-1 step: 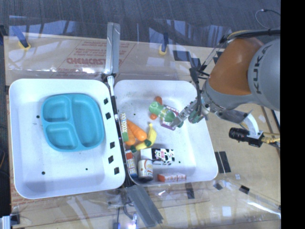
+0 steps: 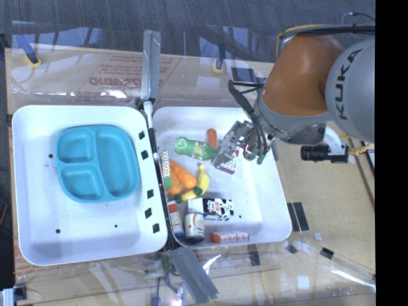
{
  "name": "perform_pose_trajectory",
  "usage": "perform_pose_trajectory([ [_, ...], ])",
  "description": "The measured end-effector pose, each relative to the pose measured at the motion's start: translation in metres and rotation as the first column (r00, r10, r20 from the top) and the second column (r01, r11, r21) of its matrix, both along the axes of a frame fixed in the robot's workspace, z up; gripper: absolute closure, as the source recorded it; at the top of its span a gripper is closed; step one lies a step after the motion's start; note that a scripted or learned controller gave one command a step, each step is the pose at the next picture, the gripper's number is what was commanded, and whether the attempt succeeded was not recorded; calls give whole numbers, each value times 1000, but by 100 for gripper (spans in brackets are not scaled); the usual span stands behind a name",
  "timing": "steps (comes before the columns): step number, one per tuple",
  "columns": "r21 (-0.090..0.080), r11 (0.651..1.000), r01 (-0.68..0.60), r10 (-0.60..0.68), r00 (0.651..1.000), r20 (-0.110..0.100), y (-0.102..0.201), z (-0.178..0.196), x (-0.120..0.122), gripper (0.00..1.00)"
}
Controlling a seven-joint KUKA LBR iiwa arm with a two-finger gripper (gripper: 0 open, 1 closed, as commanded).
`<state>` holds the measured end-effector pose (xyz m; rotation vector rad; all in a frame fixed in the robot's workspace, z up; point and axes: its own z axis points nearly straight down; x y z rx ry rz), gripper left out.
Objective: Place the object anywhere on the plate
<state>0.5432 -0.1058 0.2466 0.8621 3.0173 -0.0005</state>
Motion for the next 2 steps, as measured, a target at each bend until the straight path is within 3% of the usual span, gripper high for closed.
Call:
perform_pose_trajectory([
  [1, 0, 1000, 10, -10, 1000, -3, 115, -23, 32, 100],
  [2, 0, 1000, 11, -11, 1000, -3, 115, -22, 32, 0],
])
